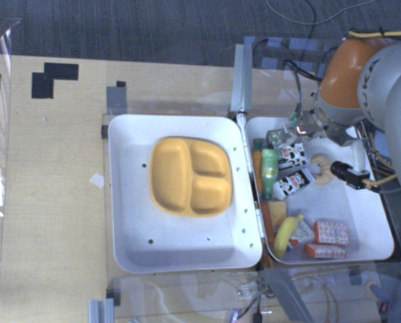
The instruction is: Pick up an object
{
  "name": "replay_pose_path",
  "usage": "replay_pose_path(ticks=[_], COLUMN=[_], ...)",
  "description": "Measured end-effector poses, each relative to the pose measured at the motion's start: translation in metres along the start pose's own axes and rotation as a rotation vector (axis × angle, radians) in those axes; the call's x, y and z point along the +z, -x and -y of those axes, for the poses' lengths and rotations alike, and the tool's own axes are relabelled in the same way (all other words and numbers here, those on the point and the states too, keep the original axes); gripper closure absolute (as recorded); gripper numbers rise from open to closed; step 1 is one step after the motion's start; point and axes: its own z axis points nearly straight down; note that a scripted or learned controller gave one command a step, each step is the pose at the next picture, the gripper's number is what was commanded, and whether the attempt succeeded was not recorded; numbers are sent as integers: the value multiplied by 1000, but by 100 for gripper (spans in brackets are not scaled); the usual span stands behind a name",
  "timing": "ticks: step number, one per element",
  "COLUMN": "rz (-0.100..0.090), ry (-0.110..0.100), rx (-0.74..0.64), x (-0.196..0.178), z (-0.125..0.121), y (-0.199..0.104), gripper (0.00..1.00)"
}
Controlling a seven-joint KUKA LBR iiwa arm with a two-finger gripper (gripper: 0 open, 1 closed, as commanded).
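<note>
The right bin [383,237] holds several small things. A green bottle [269,167] lies along its left side, next to an orange stick [257,170]. Two black-and-white cow-patterned boxes [293,156] [295,181] lie in the middle, with a pale wooden ring [320,167] to their right. A banana [287,233] and two red boxes [332,232] [323,251] lie near the front. My gripper [293,132] is low at the bin's back, just above the upper cow box and next to a small grey-green thing [276,138].
The left bin [126,247] holds a yellow divided plate [190,175]. A metal rail [239,79] runs between the bins at the back. The arm [362,73] covers the right bin's back right corner. An orange block [276,214] lies beside the banana.
</note>
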Motion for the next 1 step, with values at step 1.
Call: replay_pose_path(ticks=[1], rz=[-14], ry=[-31], rx=[-83], x=[-86], z=[-10], y=[-61], gripper=[100])
